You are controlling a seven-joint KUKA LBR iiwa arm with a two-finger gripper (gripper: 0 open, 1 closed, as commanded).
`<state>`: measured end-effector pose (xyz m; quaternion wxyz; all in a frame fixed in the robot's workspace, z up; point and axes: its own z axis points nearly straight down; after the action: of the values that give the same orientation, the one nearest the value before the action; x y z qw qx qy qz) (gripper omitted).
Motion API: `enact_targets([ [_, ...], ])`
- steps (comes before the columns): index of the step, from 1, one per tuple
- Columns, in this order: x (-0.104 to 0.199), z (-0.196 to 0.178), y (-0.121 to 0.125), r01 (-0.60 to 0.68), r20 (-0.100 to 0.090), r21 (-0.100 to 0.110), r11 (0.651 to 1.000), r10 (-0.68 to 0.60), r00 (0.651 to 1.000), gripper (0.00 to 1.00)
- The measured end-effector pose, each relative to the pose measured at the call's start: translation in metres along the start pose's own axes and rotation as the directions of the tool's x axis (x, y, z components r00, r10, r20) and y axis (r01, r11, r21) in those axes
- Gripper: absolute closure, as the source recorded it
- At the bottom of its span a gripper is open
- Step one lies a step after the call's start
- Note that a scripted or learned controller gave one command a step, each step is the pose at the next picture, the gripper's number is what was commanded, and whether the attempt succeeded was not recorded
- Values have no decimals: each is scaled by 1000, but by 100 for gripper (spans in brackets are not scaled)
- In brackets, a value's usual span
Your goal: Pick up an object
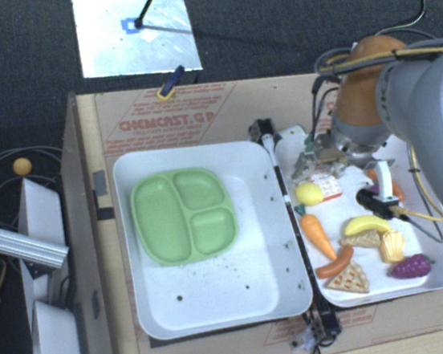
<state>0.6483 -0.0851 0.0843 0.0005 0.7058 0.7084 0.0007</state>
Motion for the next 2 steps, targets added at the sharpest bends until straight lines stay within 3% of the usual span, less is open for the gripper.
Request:
enact_targets([
  [1, 0, -5, -89, -3, 0, 2, 1000, 3, 1000, 0],
  [2, -3, 0, -121, -3, 0, 1, 1000, 3, 1000, 0],
])
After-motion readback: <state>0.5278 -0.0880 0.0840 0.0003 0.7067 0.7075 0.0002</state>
